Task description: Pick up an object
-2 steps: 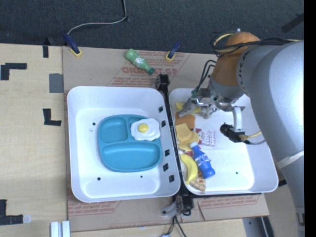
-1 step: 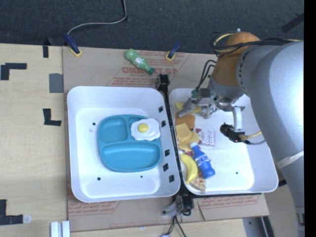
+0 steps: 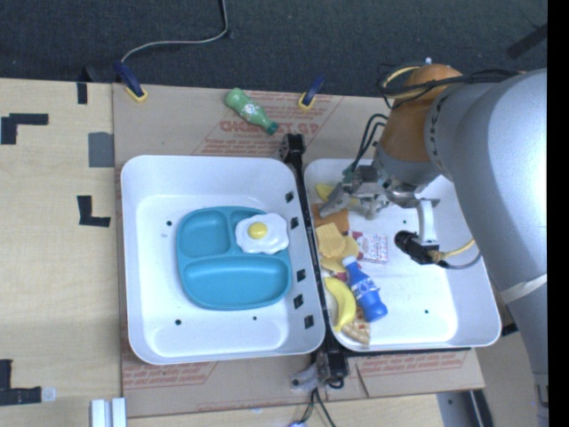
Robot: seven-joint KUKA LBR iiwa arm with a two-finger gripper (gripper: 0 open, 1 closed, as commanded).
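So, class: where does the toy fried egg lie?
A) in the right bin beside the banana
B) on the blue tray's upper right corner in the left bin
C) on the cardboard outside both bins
B: the fried egg rests on the blue tray in the left bin.

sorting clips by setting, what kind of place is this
Most likely a robot lab bench set up for grasping trials, not a kitchen. Two white bins sit side by side on cardboard, toy food such as a fried egg fills them, and a grey arm's gripper reaches in.
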